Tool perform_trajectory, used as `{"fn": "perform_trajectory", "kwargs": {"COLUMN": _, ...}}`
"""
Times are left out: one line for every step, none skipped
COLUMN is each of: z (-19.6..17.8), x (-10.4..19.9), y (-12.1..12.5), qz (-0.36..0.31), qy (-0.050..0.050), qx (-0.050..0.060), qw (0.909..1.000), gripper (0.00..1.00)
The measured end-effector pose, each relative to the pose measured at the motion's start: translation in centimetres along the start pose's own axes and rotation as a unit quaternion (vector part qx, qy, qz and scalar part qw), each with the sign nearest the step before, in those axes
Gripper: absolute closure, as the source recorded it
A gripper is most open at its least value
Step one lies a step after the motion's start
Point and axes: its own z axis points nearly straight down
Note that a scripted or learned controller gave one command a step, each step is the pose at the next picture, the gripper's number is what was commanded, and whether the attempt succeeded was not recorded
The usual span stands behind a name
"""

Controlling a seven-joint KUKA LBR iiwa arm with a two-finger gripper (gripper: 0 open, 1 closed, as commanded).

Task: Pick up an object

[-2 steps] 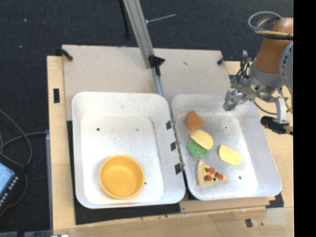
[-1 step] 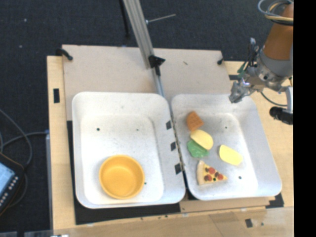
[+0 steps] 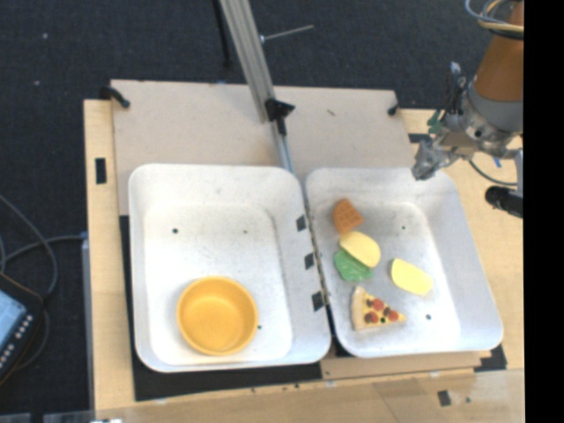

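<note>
Fingers (image 3: 426,167) over right bin's (image 3: 471,263) far rim | toys (image 3: 359,248) apart, nearer

Lighting: even, bright overhead.
You get soft shadows inside the white bins (image 3: 220,183), mild grain overall, slight blur on small toys, dark floor underexposed.
</note>
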Motion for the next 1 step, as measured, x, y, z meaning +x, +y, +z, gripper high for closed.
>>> {"fn": "perform_trajectory", "kwargs": {"z": -0.04, "x": 4.47, "y": -0.07, "qz": 0.001, "qy": 0.001, "qx": 0.001, "qw": 1.0, "gripper": 1.0}}
